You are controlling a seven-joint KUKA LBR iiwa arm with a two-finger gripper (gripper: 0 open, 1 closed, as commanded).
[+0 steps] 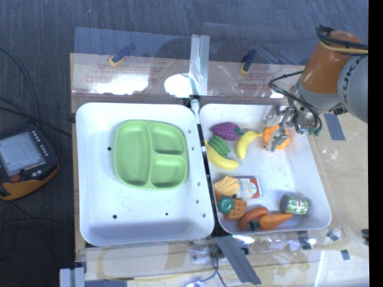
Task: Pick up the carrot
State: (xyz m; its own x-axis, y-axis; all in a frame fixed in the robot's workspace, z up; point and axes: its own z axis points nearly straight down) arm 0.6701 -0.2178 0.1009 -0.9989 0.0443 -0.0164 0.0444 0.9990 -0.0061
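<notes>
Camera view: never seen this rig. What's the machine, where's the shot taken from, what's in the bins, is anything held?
It is one fixed camera above a bench, looking down at a slant on two shallow white bins. The machine is a grey robot arm with an orange band, reaching in from the right; its gripper is low over the right bin's far end, around a small orange item. Whether that item is actually gripped is too small to tell.

The left bin holds a green divided plate. The right bin holds toy food: purple grapes, two bananas, a green can and, at the near edge, the carrot it is meant to pick up, lying untouched.
</notes>
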